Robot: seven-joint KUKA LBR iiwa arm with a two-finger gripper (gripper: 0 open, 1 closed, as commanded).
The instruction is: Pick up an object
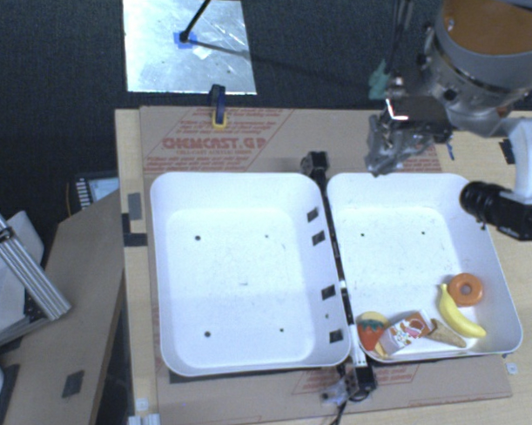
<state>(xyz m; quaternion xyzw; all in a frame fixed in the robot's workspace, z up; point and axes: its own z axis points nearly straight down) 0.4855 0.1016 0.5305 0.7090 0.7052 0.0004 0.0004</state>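
Note:
Several small objects lie in the near right corner of the right bin: a yellow banana, an orange ring-shaped piece above it, a red and white packet, a tan cone-shaped piece and an orange and yellow toy at the bin's near left. My gripper hangs above the far edge of the right bin, well away from the objects, with nothing seen between its fingers.
The left bin sits beside the right one, with black clips along the shared divider. A black cylindrical part juts over the right bin's right rim. A shiny metal sheet lies beyond the bench.

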